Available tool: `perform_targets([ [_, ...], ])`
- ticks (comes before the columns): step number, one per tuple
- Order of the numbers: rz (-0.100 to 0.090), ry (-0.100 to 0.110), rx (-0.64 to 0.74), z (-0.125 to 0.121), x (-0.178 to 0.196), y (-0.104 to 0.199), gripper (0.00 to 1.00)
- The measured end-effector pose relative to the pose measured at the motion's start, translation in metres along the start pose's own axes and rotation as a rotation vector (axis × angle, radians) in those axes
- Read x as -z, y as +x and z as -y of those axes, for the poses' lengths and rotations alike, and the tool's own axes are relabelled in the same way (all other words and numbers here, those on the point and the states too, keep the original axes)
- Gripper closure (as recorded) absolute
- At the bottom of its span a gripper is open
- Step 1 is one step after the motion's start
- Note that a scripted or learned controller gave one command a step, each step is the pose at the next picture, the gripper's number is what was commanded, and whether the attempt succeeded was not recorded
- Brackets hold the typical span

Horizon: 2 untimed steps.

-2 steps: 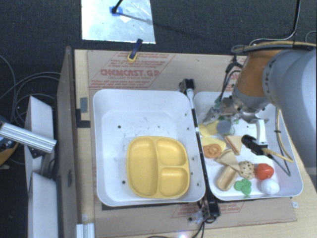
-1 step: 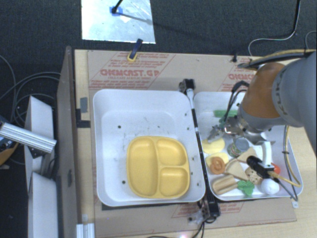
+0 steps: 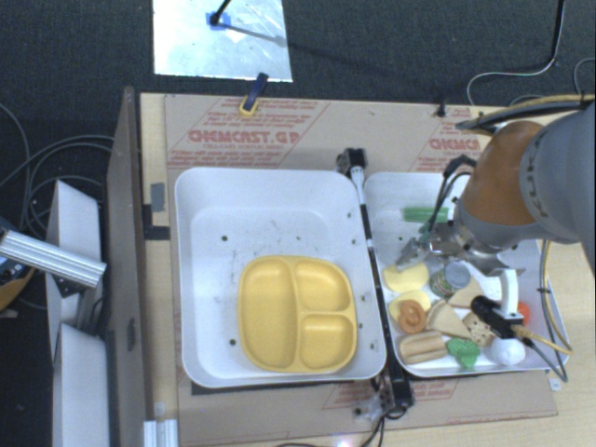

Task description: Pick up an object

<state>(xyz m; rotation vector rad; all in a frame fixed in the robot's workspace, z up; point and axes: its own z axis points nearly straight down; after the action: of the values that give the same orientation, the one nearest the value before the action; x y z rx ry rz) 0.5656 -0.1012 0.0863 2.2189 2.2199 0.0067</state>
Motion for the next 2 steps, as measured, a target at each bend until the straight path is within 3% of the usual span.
perform_targets([
  [1,0.001,-0.001,-0.005,0.059,0.001,-0.051,0.00],
  [2,0.010,-0.009,-0.004,0.063,0.119,-0.109,0.00],
])
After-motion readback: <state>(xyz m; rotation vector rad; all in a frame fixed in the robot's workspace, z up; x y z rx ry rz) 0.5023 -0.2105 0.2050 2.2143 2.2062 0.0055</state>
